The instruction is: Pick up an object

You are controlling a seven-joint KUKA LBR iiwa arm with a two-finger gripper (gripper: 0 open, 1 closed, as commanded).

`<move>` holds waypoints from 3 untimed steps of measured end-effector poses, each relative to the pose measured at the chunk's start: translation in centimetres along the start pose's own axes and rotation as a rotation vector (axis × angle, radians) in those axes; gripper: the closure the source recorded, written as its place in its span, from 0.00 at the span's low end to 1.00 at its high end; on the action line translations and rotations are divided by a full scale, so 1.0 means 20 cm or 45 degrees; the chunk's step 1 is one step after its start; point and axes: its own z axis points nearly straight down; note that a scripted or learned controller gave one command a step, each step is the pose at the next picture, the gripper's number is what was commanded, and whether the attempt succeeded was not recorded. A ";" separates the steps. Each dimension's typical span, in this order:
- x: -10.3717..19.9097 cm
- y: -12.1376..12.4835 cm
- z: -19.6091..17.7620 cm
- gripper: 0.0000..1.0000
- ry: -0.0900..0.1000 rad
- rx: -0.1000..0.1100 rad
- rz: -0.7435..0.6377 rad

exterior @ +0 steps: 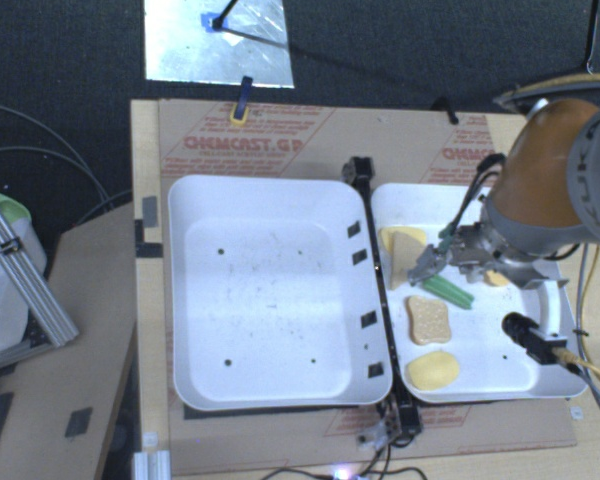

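Dark carpet surrounded the bench [280, 128], and on it sat two shallow white bins side by side, the left bin [270, 288] bare of objects and the right bin [480, 368] holding all the pieces. We saw the arm [550, 183] reaching in over the right bin, its gripper [427, 266] low above the floor of that bin.

Whether the gripper was wide or narrow we could not tell at that slant and size; nothing could be seen caught in it. Just below it, and a little to its right, lay a green stick-like piece [448, 291], near enough that we could not say whether they touched. Up and to the left of the gripper, just beside it, sat a pale yellow wedge [405, 243]. Further below lay a tan slice shaped like bread [429, 319], and below that a round yellow piece [433, 370].

We judged the pick to be at its approach: the gripper was down among the objects, nothing was lifted, and the closing and the raising were left to do.
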 end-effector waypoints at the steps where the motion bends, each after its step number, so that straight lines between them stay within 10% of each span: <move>1: 0.09 -0.23 0.03 0.00 -0.001 0.009 0.009; 2: -0.11 0.02 0.03 0.00 -0.006 0.000 0.011; 3: -0.28 0.01 0.33 0.00 -0.004 0.012 0.014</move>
